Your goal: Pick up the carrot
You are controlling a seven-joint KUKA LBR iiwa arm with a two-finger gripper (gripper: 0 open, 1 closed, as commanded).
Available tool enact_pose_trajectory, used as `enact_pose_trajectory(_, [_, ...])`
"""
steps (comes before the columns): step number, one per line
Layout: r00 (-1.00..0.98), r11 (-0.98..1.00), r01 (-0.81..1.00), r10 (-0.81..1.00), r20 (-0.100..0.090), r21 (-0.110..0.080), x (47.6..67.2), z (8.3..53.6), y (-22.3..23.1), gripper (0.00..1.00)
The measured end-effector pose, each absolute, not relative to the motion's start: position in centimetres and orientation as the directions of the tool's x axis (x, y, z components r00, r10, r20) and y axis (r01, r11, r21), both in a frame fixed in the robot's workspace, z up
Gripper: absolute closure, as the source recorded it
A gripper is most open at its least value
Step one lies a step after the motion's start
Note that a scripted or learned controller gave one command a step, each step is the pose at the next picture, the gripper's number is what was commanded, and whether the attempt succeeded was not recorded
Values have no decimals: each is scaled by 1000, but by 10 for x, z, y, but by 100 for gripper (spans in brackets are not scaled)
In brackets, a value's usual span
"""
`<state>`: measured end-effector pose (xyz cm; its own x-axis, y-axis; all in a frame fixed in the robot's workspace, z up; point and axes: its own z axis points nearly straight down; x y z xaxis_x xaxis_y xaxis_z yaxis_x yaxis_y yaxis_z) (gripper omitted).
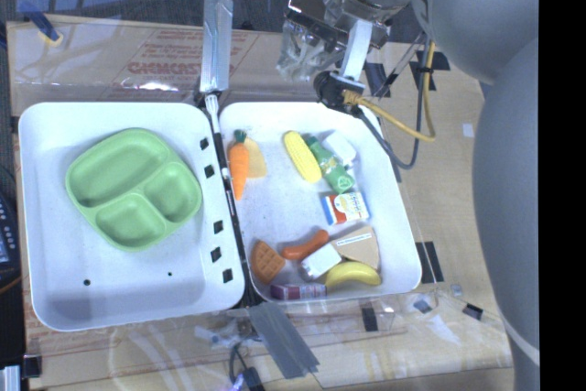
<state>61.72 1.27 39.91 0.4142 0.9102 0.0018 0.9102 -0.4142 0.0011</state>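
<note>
The carrot is orange with a green top and lies in the right bin, hard against its left wall near the far corner, with its tip pointing toward me. My gripper hangs above the bench just beyond the right bin's far rim, up and to the right of the carrot and well apart from it. Nothing shows in its grasp.
The right bin also holds a corn cob, a green bottle, a small carton, a sausage, a banana and a bread piece. In the left bin sits a green divided plate. A yellow cable hangs over the right bin's far corner.
</note>
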Motion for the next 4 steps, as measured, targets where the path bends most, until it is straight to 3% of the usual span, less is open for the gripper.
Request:
enact_pose_trajectory(1, [538, -538, 843, 843, -6, -8, 655, 265, 82, 100])
enact_pose_trajectory(2, [623, -623, 782, 782, 2, 0, 656, 444, 65, 100])
enact_pose_trajectory(3, [979, -979, 203, 203, -7, -2, 641, 227, 48, 100])
enact_pose_trajectory(4, [971, -971, 239, 239, 3, -4, 643, 106, 101, 100])
